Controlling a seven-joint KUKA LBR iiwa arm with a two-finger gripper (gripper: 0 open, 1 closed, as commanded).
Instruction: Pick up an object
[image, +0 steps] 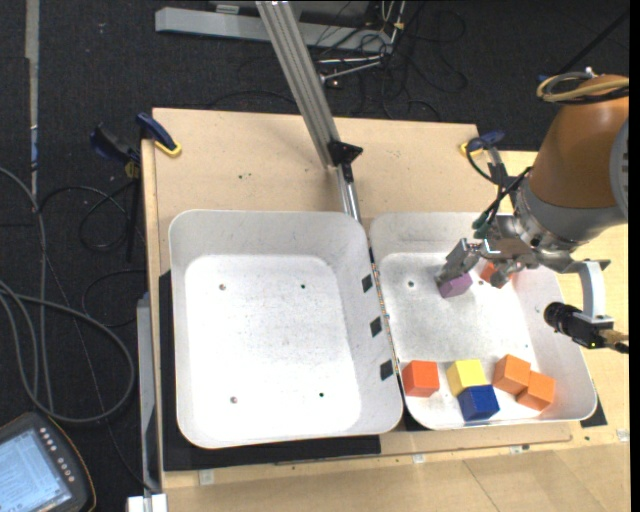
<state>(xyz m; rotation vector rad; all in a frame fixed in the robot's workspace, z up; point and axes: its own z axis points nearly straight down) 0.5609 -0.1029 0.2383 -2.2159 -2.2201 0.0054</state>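
Observation:
My gripper (476, 268) hangs low over the upper part of the right bin (420, 250), under the grey and orange arm coming in from the right. A small purple block (456, 285) lies right at the gripper's lower left tip, touching it or just below it. A red block (489, 272) shows partly under the gripper body, mostly hidden. Along the bin's front edge lie an orange block (421, 377), a yellow block (466, 375), a blue block (479, 401) and two more orange blocks (513, 372) (538, 390).
The left bin (190, 300) stands beside the right one on the wooden bench (250, 160). A slanted metal pole (310, 90) ends at the bins' shared back edge. A black fitting (575, 322) juts out from the arm over the right bin's rim.

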